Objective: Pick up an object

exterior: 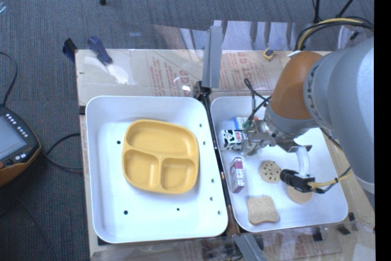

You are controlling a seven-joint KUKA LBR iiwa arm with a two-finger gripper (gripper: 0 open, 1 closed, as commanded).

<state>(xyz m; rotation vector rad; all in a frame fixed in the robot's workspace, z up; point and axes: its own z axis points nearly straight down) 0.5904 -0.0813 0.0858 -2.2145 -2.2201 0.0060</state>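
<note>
Objects for picking are all in the right-hand bin (335, 208), a shallow white plastic tray with rounded corners, and they sit close around the tool (252, 139). Right beside the tool, on the side toward the other bin, is a small boxy carton with a black-and-white cow-patch print (230, 139). Just below that, toward the near rim, lies a slim red and white carton (237, 173) on its side. Near the tool's lower right is a round flat cookie with dark chips (269, 172), matte and crumbly looking. Further toward the near edge there's a toast-shaped slice (263, 209), tan with a darker crust outline. Another tan round disc (299, 194) sits partly under a black cable connector, so can't make out much of it.

The tool itself hangs low over the bin's far-left part, metal bits and wires bunched up under the orange wrist band (292, 87). Honestly can't tell how it's set from this angle.

Well off to the tool's left, the other white bin (101, 131) carries a yellow divided plate (161, 156), smooth plastic, three compartments, rounded edges. Both bins sit on a tabletop (153, 73) covered in printed cardboard.
</note>
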